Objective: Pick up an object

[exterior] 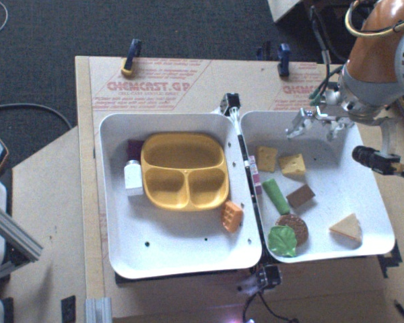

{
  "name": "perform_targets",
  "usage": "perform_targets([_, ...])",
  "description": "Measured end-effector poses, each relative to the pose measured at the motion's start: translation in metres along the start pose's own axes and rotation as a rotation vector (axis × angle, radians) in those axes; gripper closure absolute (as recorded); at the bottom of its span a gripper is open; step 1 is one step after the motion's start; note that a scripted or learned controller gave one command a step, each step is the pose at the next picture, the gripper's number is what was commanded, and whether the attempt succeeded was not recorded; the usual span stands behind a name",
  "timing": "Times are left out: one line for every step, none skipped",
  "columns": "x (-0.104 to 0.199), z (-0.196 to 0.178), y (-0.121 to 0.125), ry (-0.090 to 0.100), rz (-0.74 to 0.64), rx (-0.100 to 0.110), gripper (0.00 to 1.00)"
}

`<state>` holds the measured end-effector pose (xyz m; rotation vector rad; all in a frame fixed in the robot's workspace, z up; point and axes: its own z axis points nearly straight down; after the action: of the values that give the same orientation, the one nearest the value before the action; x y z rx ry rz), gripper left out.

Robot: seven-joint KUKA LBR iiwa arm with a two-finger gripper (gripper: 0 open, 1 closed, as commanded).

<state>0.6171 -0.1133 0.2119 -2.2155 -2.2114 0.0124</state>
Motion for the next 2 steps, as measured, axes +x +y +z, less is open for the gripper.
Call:
perform_targets([0.0,-0.007,0.003,-0.002,-0.002,-0.012,0.0])
perform_targets([0.007,0.055,0.005,-0.001,-0.004,-0.006,0.0])
